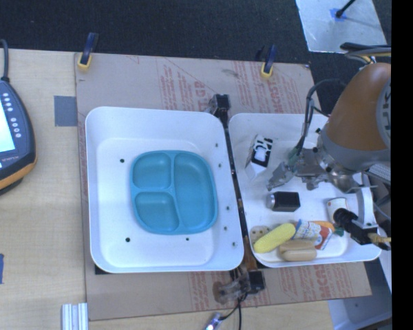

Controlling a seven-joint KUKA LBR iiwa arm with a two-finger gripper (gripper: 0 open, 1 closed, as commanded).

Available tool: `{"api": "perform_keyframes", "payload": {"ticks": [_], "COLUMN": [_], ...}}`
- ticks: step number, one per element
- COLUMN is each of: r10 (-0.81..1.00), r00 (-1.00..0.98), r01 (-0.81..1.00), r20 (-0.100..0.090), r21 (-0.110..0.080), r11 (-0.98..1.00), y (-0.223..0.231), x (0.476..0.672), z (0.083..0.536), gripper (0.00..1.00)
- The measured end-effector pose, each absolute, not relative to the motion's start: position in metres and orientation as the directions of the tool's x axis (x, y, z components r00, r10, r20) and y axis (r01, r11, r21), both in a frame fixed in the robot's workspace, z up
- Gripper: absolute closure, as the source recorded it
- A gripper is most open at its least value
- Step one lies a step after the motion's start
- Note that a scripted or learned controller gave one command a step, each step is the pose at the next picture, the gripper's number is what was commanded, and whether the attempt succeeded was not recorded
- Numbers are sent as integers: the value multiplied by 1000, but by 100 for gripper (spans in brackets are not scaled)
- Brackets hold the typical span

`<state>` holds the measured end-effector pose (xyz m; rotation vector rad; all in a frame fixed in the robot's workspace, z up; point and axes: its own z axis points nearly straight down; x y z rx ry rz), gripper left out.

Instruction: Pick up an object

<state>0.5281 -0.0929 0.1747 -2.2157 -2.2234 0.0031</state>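
Observation:
The right bin (242,126) holds several small objects. A white and black box (261,151) lies near its back left. A black block (284,200) sits in the middle. Along the front lie a yellow banana-shaped toy (274,237), a tan roll (297,254) and a colourful tube (314,231). A white cup-like piece (336,205) rests at the right. My gripper (285,173) hangs low over the bin's middle, just above the black block and right of the box. Nothing visibly sits in its grasp.
The left bin (100,184) carries a blue divided plate (173,191). A teach pendant (3,133) lies on the bench at far left. Clamps (87,52) hold the cardboard sheet at the back. The arm's orange band (358,108) looms over the right bin's right side.

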Motion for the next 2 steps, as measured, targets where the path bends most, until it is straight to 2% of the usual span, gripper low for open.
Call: {"api": "perform_keyframes", "payload": {"ticks": [1,2], "r10": [1000,1000], "r00": [-5,-8], "r01": [1000,1000], "r20": [0,0], "r21": [-7,-8], "r11": [5,8], "y": [-118,-119], "x": [518,519], "z": [91,101], "gripper": [0,100]}}
